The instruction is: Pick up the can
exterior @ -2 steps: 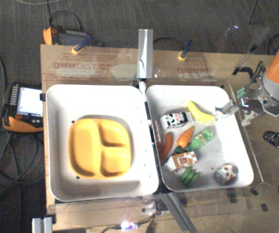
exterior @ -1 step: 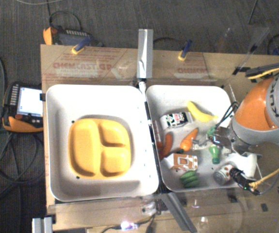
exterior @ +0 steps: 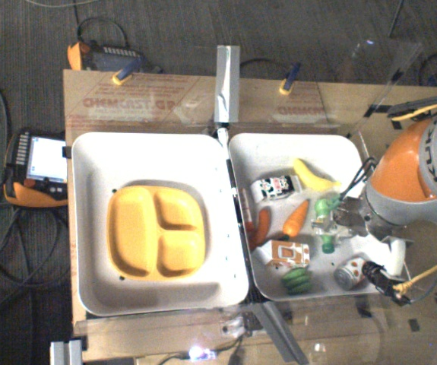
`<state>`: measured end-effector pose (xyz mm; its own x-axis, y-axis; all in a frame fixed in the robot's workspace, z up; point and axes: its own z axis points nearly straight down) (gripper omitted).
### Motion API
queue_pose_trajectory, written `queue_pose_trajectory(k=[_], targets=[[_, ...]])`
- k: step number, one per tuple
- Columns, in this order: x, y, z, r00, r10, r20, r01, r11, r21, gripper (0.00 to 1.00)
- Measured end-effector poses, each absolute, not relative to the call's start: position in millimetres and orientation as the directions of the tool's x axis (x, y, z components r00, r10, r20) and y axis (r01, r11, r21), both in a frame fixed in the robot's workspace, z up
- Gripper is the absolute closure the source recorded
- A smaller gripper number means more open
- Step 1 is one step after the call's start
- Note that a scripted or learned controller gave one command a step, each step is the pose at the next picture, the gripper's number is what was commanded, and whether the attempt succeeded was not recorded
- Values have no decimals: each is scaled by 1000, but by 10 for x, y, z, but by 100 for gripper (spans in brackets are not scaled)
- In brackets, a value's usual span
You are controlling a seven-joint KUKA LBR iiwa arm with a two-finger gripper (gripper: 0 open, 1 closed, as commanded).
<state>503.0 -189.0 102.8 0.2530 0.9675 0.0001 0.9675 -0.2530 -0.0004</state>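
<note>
Two shallow white bins side by side on the counter (exterior: 89, 97), left bin (exterior: 89, 226) and right bin (exterior: 279, 147) meeting along a middle seam.

In the left bin, a yellow divided tray (exterior: 157, 230), lying flat near the centre, three compartments facing up.

In the right bin, a scatter of small things. Near the far edge, a banana (exterior: 313, 176). Just beside it toward the seam, a small black-and-white carton (exterior: 272, 188) on its side. Below that, an orange carrot (exterior: 296, 217) lying at a slant, with a reddish sausage-shaped piece (exterior: 263, 226) close to the seam. Toward the near edge, a small orange-and-white box (exterior: 289, 254), and just under it a green vegetable (exterior: 297, 280). A green bottle (exterior: 327, 220) near the right-hand side, partly under the arm.

Can (exterior: 349, 274) lying at the near right corner of the right bin, silver, close to the bin wall.

Grey arm (exterior: 408, 181) with its orange band reaching in over the right edge of the right bin. Tool (exterior: 343, 220) low over the bin, right beside the green bottle and apart from the can. Cannot tell whether open or closed: fingers blurred into the clutter below.

On the floor left of the counter, an orange handheld pendant (exterior: 37, 167) with a lit screen.
</note>
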Motion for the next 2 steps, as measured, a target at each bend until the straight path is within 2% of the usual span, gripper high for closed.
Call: queue_pose_trajectory(k=[1,2], targets=[[4900,-1826,928,183,983,-8,983,-183,23,100],[5449,-1537,2089,109,994,-3,994,-109,-2,100]])
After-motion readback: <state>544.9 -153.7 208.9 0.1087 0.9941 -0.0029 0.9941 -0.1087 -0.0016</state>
